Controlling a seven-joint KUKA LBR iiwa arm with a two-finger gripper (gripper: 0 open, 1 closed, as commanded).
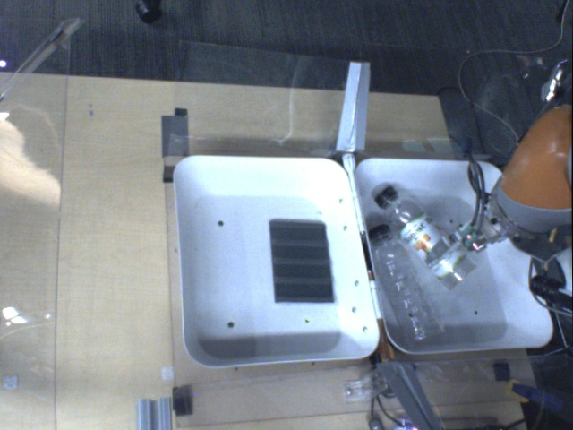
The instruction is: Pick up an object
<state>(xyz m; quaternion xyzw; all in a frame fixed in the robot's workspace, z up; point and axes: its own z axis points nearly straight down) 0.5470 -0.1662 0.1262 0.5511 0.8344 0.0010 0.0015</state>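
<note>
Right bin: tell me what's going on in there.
The arm reaches into the right bin from the right, its gripper low over two clear plastic bottles lying side by side. The gripper sits at the labelled bottle, but a hold can't be confirmed. The left bin holds a dark slatted block.

Pale wooden bench [107, 267] (perhaps carpet [269, 7] beyond)

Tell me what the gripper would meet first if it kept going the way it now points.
Probably the small clear plastic bottle with the black cap. The gripper reaches from the right into the right white bin, aimed down and leftward, and that bottle lies right at its tip. Depth is unclear, so contact may already exist.
</note>
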